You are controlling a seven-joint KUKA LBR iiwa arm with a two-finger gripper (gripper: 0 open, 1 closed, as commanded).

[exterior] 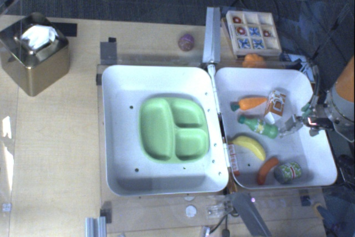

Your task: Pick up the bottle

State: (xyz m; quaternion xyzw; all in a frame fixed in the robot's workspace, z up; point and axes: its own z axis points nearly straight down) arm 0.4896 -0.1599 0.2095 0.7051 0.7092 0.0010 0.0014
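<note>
Two-finger metal gripper (289,125) low inside the right shallow white bin (316,172), near its right wall, reaching in from the grey arm with orange band (345,94) at the right. Fingertips blurred against the white floor, so cannot tell how far apart they stand; nothing seen clamped between them. Just beside the tip, toward the bin's middle, the green plastic bottle with dark cap (258,126), lying on its side, cap end pointing to the bin's left wall, body end nearest the gripper; touching or a hair apart, cannot tell which. Above the bottle, an orange toy carrot with green top (250,102), and next to it a small brown-and-white carton (276,102), tilted. Below the bottle, a yellow toy banana (249,146); toward the bin's front edge, a red-orange toy sausage (267,169) and a mottled green-grey ball (287,172) side by side. In the left white bin (119,175), a pale green sectioned plastic tray (173,127) at the centre. On the wooden bench (50,164) beyond the bins, a tic-tac-toe board (252,32), a small purple ball (186,41), and at the far left corner a gold box holding white material (36,58).
</note>
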